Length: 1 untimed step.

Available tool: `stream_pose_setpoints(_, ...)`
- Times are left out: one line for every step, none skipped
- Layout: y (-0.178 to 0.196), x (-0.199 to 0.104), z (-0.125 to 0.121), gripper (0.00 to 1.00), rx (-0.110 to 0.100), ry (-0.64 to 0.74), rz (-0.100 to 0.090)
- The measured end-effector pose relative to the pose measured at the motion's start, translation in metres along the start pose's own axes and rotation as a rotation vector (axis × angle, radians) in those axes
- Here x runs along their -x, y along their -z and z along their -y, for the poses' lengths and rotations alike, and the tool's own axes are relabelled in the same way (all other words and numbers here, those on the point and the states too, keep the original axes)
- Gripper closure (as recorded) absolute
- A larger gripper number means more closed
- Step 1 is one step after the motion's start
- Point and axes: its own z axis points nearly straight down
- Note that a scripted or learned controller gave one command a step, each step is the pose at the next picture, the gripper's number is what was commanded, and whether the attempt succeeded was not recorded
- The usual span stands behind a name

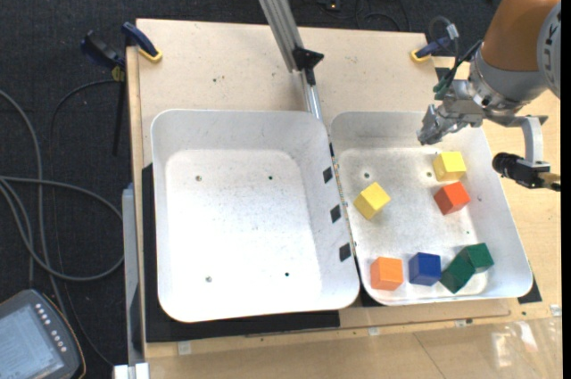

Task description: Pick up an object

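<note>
Blocks: seven small blocks lie in the right bin (500, 217), none lifted.
Yellow block A (450, 164): upper right part of the bin floor, nearest the gripper, just below and right of it.
Red block (451, 197): just below yellow block A, close but apart from it.
Yellow block B (372, 200): left of the red block, tilted, well apart from it, toward the bin's left wall.
Orange block (386, 273): near the bin's lower edge, left end of a row.
Blue block (426, 268): just right of the orange block.
Green blocks (467, 266): two dark green blocks touching each other, right of the blue block, by the lower right corner.
Gripper (432, 131): over the upper part of the right bin, pointing down and left; nothing visible between its fingers; open or closed cannot be told at this angle.
Arm (522, 29): orange and grey, enters from the right, above the bin's far right corner.
Left bin (178, 136): white, speckled floor, touching the right bin along a shared edge.
Bench (223, 65): pale board beneath both bins, yellow clamps (147, 52) at its far corners.
</note>
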Motion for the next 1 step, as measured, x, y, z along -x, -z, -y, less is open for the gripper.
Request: stream_pose_setpoints(-0.0037, -0.0570, -0.0153, 1.00, -0.005, 0.006, -0.004)
